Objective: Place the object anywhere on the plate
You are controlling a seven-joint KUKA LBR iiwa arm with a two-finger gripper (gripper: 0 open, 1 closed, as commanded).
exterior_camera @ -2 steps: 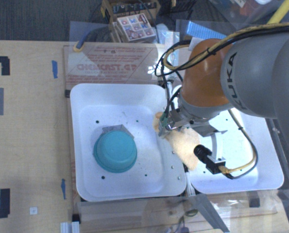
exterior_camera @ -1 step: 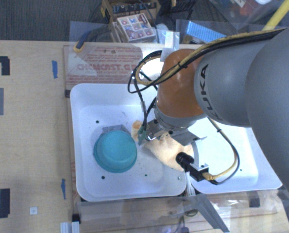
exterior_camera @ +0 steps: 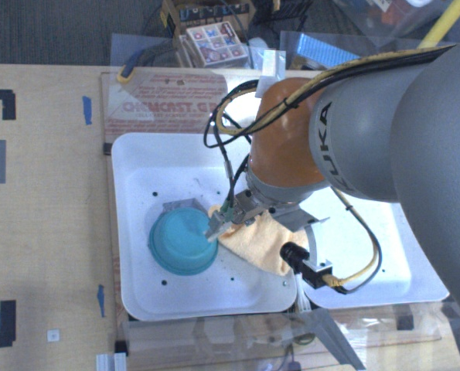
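Note:
A round blue plate lies in the left white bin, toward its front. A crumpled yellow cloth rests just right of the plate, partly under the arm's wrist. My gripper hangs low over the plate's right rim, where the rim meets the cloth's left edge. The grey arm with its orange band covers much of the bin's right side. A flat grey piece pokes out from behind the plate's far edge.
The right white bin sits next to the left one, mostly hidden under the arm. A black and yellow cable fitting hangs near the wall between the bins. Cardboard and boxes lie behind the bins.

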